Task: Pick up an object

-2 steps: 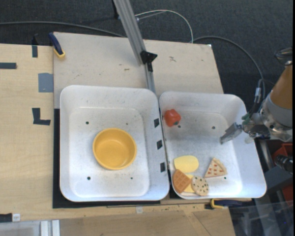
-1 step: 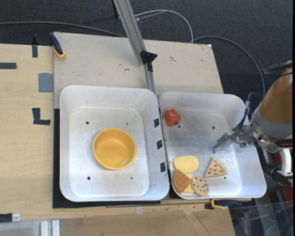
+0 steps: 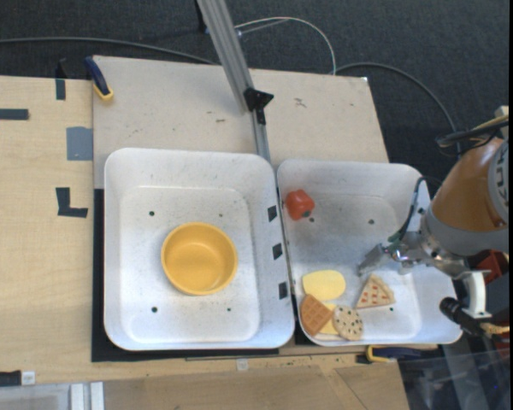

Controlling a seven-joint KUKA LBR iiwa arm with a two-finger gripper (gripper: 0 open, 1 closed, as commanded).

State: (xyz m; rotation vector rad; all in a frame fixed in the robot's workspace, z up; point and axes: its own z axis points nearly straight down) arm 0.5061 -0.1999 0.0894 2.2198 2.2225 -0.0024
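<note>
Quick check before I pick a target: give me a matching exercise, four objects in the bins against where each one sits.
Things:
1. yellow bowl
2. red object
3. pizza slice
4. cookie

Places:
A. right bin, near the front edge, beside the waffle
B. middle of the left bin
C. right bin, back left
D. right bin, just below the gripper

Pairs: 1-B, 2-C, 3-D, 4-A

**Grey Arm, Orange Band**

The grey KUKA arm (image 3: 503, 186) wears a broad, rounded orange band (image 3: 466, 196) above a grey wrist. A small metallic two-finger gripper (image 3: 372, 263) tips it; a thin dark cable (image 3: 410, 207) runs alongside.
</note>
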